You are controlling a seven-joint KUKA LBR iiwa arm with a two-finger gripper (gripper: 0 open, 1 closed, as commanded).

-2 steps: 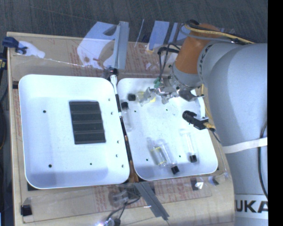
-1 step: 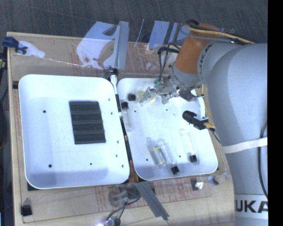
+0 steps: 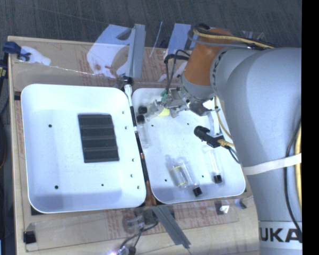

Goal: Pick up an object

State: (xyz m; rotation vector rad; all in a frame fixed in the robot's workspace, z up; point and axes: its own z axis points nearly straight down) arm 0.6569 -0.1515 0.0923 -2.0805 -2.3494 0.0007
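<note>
Camera view looks down on the bench, and the gripper is seen low in the back corner of the arm-side bin, the corner closest to the neighbouring bin. Whether the gripper is open or closed cannot be told, because its tip is lost among wrist parts and clutter. Nothing can be said to be held, so the pick is judged not yet made.

A small greenish item is seen just beside the gripper in that corner, but it is too small to be identified. A clear tube with a black cap is laid along the wall that the arm-side bin shares with the neighbouring bin, near the gripper but apart from it. The cornered pose is judged to be aimed at one of these two, as both are crowded against the walls.

Towards the front edge of the arm-side bin, a capped vial and a slim tube are laid flat. They are well apart from the gripper and are judged easier to reach. A ribbed dark block is laid flat in the middle of the neighbouring bin.
</note>
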